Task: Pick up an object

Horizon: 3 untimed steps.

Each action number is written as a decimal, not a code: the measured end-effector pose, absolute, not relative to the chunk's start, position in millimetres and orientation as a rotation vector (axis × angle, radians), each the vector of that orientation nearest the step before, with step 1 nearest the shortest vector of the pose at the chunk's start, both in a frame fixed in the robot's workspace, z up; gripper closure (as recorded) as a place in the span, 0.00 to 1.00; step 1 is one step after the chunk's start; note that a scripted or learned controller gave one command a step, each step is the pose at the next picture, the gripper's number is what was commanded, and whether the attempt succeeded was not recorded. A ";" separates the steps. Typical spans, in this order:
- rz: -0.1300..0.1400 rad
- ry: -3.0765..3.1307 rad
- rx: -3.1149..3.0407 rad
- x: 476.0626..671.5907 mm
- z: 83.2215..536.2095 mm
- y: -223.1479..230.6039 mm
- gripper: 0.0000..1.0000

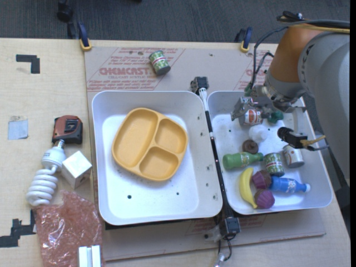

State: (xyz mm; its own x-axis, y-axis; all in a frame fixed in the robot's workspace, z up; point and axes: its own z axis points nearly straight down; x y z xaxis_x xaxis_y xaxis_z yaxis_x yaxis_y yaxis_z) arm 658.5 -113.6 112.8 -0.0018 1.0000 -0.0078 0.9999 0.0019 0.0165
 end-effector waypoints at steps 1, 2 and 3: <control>0.011 2.210 2.201 659.9 125.3 -114.6 1.00; 0.011 2.210 2.201 660.0 125.4 -114.5 0.00; -0.001 2.221 2.222 622.6 92.7 -108.2 0.00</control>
